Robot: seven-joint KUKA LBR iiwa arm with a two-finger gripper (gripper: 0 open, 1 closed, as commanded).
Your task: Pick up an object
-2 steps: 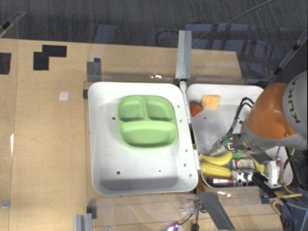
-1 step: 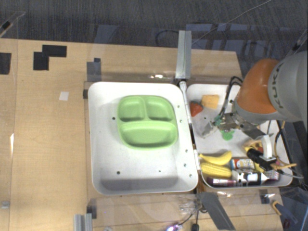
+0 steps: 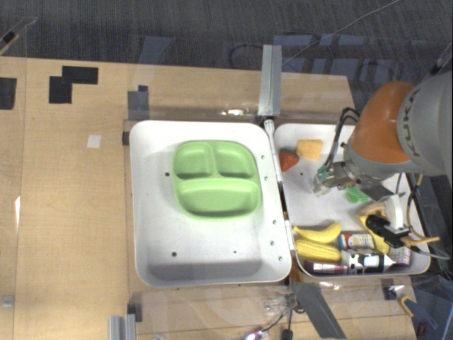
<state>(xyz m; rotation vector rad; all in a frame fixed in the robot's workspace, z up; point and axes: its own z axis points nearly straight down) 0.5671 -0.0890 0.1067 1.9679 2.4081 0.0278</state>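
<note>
1. Gripper (image 3: 327,183) of the grey arm hangs low in the right bin (image 3: 304,207), over bare white floor; whether it is spread or closed I cannot tell, and nothing visibly sits in it.
2. Candidate objects: a red piece (image 3: 288,161) and an orange block (image 3: 309,149) near the far-left corner, a banana (image 3: 316,231), corn (image 3: 316,249) and bottles (image 3: 364,263) along the near wall.
3. Risk: descending here probably closes on nothing.
4. Open floor lies mid-bin; the crowded near edge invites collisions.

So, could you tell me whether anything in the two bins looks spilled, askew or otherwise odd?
Nothing stands out. The green divided plate lies flat in the left bin; the banana, corn cob and bottles are heaped along the right bin's near edge.
</note>
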